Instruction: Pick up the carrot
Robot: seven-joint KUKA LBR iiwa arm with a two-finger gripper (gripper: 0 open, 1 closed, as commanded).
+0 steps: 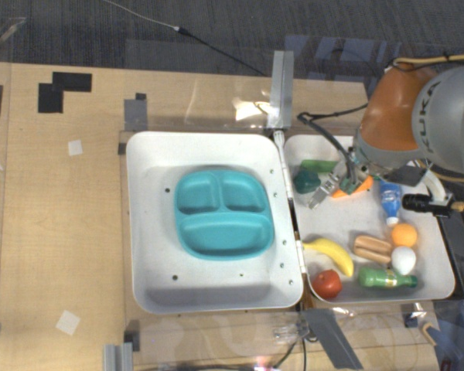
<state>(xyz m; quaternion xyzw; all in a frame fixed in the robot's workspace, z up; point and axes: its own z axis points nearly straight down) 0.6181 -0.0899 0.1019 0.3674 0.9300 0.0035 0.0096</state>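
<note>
The carrot (359, 185) is a small orange piece lying in the upper middle of the right bin (447, 280), mostly covered by the arm's wrist. My gripper (329, 187) sits low in that bin, right over the carrot's left end, with its metal tip pointing left toward the divider. Orange shows on both sides of the gripper body. The grey arm with its orange band (390, 114) reaches in from the upper right and hides the bin's top right corner.
Beside the gripper lie a dark green round vegetable (305, 181) and a green stick-shaped item (319, 164). A blue bottle (390, 202), orange (404, 233), sausage bun (372, 246), egg (403, 261), green bottle (387, 279), banana (332, 254) and red tomato (326, 284) fill the lower part. The left bin (151, 284) holds a teal divided plate (220, 211).
</note>
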